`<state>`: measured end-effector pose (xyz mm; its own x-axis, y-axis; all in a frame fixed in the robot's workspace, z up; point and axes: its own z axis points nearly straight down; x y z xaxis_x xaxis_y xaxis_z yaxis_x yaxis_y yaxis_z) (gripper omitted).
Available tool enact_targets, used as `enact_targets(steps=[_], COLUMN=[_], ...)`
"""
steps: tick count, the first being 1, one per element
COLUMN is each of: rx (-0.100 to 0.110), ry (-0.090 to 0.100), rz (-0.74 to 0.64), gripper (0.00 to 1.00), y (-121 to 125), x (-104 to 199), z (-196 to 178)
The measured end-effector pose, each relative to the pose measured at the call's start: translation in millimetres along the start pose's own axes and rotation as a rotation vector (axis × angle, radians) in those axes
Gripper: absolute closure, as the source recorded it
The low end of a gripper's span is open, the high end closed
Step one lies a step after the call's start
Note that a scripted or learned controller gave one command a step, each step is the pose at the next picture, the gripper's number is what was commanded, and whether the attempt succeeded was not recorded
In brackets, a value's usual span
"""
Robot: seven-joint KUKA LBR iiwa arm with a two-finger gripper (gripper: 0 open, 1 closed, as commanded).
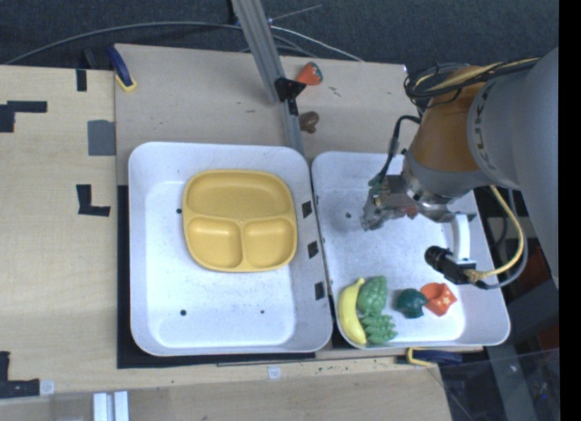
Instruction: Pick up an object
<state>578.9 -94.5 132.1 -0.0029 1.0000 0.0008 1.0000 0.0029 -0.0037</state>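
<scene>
My gripper [375, 213] hangs over the upper middle of the right bin [340, 183], pointing down toward bare bin floor. Nothing shows between its tips. At the bin's near edge lie a yellow banana [349, 315], a green broccoli-like piece [372, 294], another green leafy piece [379, 327], a dark green pepper [409, 303] and a red-orange pepper [439, 297]. These objects sit well below the gripper in the view, apart from it.
The left bin [150, 256] holds a yellow sectioned plate [241, 220] in its upper half. A grey pole [259, 29] with a clamp stands behind the bins. The arm's grey body and orange band [445, 138] cover the right bin's far right corner.
</scene>
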Motion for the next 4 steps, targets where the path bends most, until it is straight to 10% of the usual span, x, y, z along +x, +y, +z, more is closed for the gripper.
enact_targets(steps=[2,4], rx=[-0.009,-0.003], ry=[-0.002,0.0], rz=[0.001,-0.004], gripper=[1.0,1.0], y=[-5,26], x=[-4,96], z=[-112,-101])
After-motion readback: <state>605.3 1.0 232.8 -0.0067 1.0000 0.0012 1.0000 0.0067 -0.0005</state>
